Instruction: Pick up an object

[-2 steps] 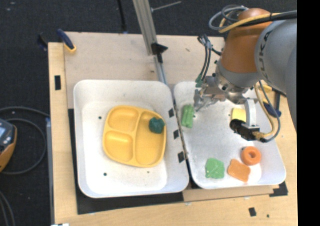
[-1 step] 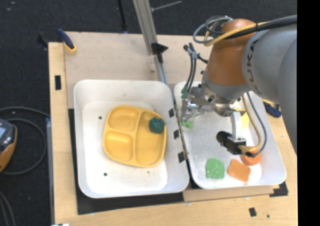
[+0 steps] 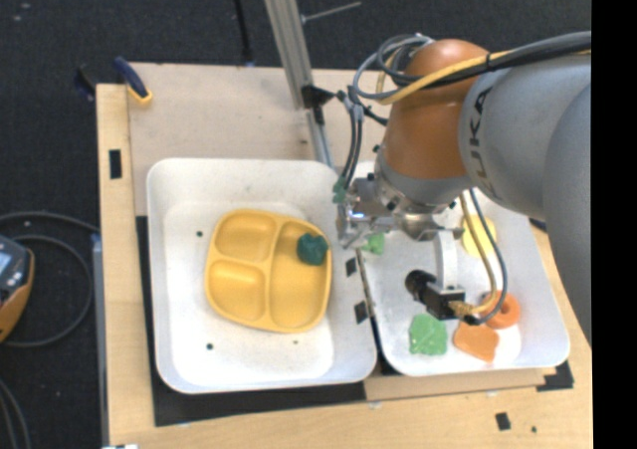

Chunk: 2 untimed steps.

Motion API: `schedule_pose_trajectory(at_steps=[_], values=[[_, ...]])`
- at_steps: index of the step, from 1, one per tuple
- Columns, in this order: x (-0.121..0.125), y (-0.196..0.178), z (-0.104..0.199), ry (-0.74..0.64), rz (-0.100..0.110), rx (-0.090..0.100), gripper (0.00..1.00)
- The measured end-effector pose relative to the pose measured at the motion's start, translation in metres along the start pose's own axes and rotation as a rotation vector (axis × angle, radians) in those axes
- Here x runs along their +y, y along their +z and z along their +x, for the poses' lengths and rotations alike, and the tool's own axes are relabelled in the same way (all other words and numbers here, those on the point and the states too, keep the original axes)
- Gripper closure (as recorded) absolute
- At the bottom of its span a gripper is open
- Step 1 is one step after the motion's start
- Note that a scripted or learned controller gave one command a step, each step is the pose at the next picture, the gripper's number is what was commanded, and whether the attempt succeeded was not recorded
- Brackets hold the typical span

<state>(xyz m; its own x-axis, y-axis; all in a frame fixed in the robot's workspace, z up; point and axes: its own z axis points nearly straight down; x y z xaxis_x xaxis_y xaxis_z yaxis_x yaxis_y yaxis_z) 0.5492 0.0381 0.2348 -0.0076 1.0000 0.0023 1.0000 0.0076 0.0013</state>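
Approach step | gripper (image 3: 360, 230) hangs over the right bin (image 3: 537, 337), up from the green block (image 3: 429, 335) | finger state untellable | next: descend, grasp.

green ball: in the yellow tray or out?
In. The green ball sits in the yellow tray's upper-right compartment, in the left bin.

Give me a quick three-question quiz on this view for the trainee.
1. True or false: the dark green lump lies in the yellow divided plate.
2. Which bin holds the yellow divided plate, left or right in the camera view?
3. Multiple choice: beside the light green piece near the right bin's front edge lies A) an orange piece, B) a blue cup, C) a spoon.

Key: 1 true; 2 left bin; 3 A.
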Motion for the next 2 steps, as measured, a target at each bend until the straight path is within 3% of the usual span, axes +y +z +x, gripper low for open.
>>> schedule_pose_trajectory(at_steps=[1,2], values=[[-0.012,-0.0085,0.0479,-0.001,-0.001,0.0,1.0],[-0.0115,-0.0081,0.0447,0.004,-0.001,-0.002,0.0]])
